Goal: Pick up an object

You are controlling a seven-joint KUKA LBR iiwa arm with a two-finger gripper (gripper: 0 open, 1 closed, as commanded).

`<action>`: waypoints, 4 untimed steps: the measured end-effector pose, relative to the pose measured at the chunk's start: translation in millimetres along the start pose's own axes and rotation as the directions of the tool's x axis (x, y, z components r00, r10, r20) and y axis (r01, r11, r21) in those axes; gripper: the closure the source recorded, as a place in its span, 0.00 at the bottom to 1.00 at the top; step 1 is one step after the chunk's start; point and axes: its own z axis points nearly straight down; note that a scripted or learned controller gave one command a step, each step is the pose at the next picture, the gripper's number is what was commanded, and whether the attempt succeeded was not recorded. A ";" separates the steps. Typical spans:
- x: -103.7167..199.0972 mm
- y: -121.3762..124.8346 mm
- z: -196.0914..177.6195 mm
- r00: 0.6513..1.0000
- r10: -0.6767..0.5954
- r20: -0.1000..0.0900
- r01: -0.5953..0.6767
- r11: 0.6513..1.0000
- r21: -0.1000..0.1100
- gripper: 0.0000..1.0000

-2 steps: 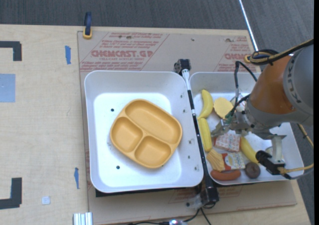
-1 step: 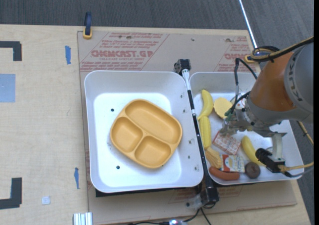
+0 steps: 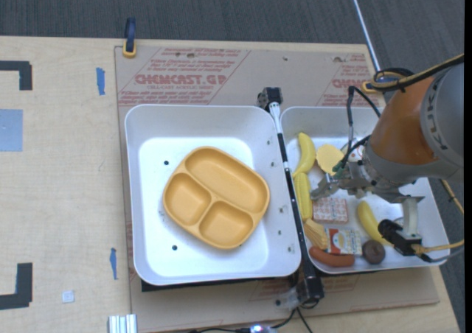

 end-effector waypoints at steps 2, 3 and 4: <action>-1.9 -1.8 6.4 1.000 0.005 0.012 -0.005 1.000 -0.018 0.00; -2.3 -2.5 6.6 1.000 0.005 0.011 -0.005 1.000 -0.017 0.00; -3.2 -0.8 7.1 1.000 0.004 0.009 -0.003 1.000 -0.011 0.00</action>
